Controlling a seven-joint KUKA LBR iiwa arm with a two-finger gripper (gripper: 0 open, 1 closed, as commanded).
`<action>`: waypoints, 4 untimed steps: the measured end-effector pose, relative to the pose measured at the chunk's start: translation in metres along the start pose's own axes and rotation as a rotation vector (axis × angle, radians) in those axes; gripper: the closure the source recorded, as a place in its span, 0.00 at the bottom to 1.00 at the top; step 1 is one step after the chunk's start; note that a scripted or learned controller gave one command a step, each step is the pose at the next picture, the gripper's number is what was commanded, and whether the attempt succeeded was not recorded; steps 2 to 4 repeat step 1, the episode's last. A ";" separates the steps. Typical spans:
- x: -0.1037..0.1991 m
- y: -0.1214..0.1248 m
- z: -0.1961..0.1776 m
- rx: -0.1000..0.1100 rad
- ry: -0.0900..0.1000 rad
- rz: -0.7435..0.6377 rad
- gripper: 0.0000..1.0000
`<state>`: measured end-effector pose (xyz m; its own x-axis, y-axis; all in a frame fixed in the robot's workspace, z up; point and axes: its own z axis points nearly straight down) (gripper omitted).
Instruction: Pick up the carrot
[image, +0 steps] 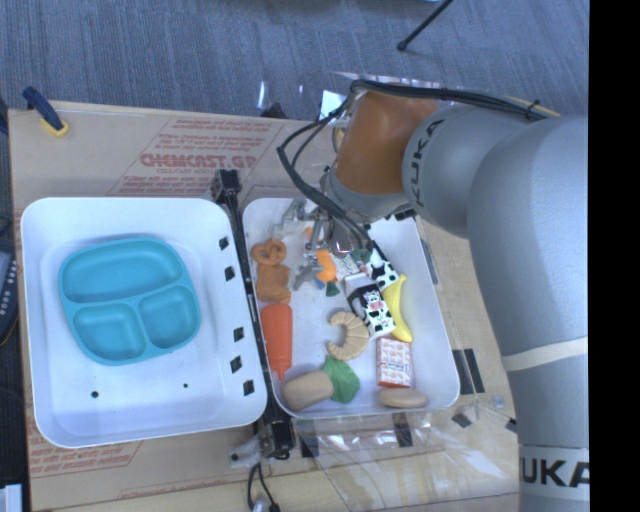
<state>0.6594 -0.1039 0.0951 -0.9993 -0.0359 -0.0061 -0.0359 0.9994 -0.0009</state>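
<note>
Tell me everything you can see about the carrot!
The carrot is an orange toy, smooth like plastic, shaped like a stubby cone. It lies flat along the left wall of the right bin, with a tan toy at each end. Whether they touch it is unclear. The gripper is above it, not holding it.

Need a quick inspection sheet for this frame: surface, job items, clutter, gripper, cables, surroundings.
Surface: two white bins on a cardboard-covered bench; left bin, right bin.
Job's things: carrot lies lengthwise by the right bin's left wall, apart from the gripper.
Clutter: blue divided tray in the left bin; in the right bin a banana, cow-patterned item, red carton, green item, potato-like item and a croissant-like item.
Grippers: gripper low over the right bin's far end, among small items; finger state unclear.
Cables: black cables loop along the wrist.
Surroundings: grey carpet; blue clamp at the bench's far left corner.
</note>
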 end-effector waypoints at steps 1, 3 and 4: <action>-0.001 0.002 -0.011 0.001 -0.002 -0.007 1.00; -0.001 0.002 -0.011 0.001 -0.002 -0.007 1.00; -0.001 0.002 -0.011 0.001 -0.002 -0.007 1.00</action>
